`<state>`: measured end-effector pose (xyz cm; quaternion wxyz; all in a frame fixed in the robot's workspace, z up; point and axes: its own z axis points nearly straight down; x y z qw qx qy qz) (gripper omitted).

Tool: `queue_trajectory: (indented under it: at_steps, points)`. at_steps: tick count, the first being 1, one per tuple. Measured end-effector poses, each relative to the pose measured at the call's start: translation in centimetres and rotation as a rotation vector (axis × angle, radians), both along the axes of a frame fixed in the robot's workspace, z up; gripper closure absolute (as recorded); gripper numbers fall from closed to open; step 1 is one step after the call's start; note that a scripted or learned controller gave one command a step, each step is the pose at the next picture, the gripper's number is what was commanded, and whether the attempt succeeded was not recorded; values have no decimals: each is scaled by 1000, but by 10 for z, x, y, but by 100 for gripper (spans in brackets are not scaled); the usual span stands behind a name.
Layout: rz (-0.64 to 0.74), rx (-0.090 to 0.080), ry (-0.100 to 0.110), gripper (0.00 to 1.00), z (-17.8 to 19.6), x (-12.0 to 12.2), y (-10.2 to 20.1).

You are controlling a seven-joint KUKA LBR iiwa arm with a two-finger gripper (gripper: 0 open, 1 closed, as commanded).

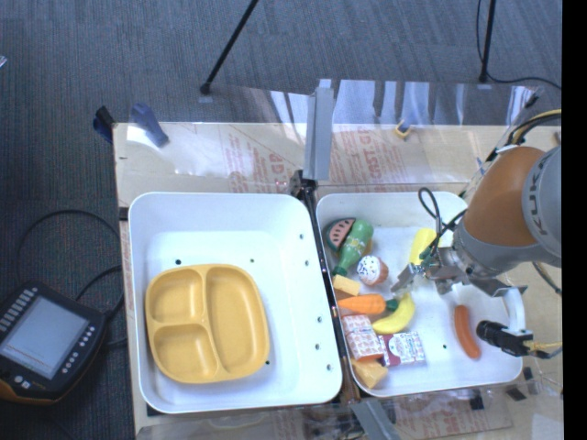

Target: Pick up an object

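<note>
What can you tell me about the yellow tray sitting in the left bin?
The yellow tray looks like glossy moulded plastic, rounded at the corners, with three compartments: one long section on the view's right side and two smaller ones on the left. It lies flat, right way up and turned at a slight angle, on the floor of the left bin, toward that bin's near left corner. Nothing lies in it.

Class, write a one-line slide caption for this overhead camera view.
KUKA arm's gripper hovers over toy food, near a banana and carrot, in the right bin; a yellow divided plate lies in the left bin.
</note>
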<state>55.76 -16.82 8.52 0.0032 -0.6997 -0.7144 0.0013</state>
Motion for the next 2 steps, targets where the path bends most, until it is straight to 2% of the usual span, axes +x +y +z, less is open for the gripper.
queue_trajectory:
  at_steps: [1,2]
  points:
    - [-8,1,0,100,10,0,-2]
    - [76,-3,-11,100,72,45,-21]
